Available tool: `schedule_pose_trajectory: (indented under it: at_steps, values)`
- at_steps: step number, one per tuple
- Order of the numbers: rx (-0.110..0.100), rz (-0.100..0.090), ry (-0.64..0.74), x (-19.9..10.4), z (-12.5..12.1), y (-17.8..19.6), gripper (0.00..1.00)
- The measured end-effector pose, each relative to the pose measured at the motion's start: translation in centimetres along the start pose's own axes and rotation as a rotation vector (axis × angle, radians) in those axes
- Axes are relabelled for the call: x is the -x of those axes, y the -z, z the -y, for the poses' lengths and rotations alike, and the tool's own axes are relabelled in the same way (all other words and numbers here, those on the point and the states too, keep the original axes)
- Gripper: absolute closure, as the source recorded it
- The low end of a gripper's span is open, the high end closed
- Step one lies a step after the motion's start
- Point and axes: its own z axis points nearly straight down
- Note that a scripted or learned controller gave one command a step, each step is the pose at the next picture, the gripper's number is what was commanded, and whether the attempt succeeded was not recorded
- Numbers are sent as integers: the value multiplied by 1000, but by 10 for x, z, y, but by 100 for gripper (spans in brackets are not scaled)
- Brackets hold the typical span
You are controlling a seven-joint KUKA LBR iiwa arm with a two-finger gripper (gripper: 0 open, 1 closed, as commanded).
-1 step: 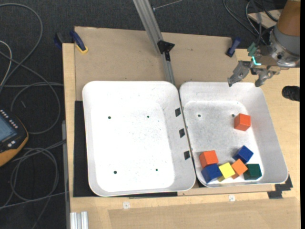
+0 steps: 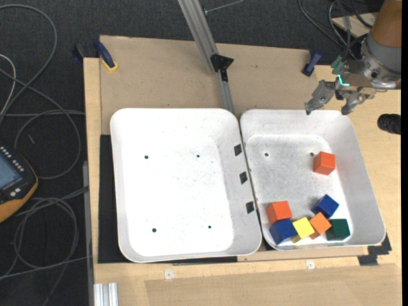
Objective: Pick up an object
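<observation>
Two shallow white plastic bins on a pale wooden bench: left bin, right bin. Grey robot arm with orange band entering from the right; its two-finger gripper hangs over the right bin's far rim, fingers spread apart, nothing between them. Right bin contents: lone orange cube mid-floor; clustered at the near edge, larger orange cube, two blue cubes, yellow cube, small orange cube, dark green cube, packed close together.
</observation>
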Motion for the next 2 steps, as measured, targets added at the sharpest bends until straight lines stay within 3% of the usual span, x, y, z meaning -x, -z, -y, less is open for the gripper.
schedule_pose_trajectory:
  at_steps: [2]
  values:
    - [-6,-1,0,-3,-3,-114,0]
